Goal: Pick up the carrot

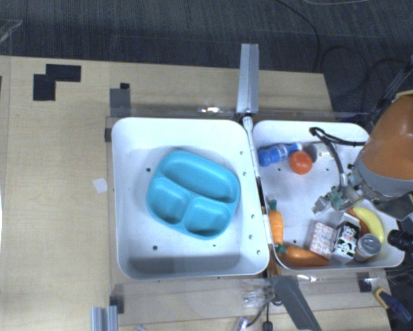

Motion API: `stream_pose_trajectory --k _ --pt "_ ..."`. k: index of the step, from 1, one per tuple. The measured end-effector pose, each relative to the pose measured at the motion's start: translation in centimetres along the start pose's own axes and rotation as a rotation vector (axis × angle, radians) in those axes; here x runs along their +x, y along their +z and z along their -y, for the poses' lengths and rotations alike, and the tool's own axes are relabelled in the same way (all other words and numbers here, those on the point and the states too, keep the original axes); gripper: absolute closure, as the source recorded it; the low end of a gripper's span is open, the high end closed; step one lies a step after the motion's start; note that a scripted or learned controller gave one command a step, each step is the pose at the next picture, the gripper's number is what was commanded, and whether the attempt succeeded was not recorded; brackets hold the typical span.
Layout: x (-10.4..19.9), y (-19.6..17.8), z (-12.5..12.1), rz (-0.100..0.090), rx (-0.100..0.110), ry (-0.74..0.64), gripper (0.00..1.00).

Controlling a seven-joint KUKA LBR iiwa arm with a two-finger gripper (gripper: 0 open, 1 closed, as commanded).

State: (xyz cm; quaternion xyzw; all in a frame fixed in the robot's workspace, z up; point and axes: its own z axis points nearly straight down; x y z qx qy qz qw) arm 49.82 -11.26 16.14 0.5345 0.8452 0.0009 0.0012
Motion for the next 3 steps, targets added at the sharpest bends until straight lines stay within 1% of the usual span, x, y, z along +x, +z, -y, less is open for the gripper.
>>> stream_pose_trajectory --k 1,2,3 --pt "-0.5 -1.5 0.5 0.003 -0.003 -0.038 1.0" --pt "-2.3 -13.0 -0.2 0.004 -0.004 0.101 1.0" --pt "1.3 0.9 0.5 0.0 -0.001 -0.275 1.0"
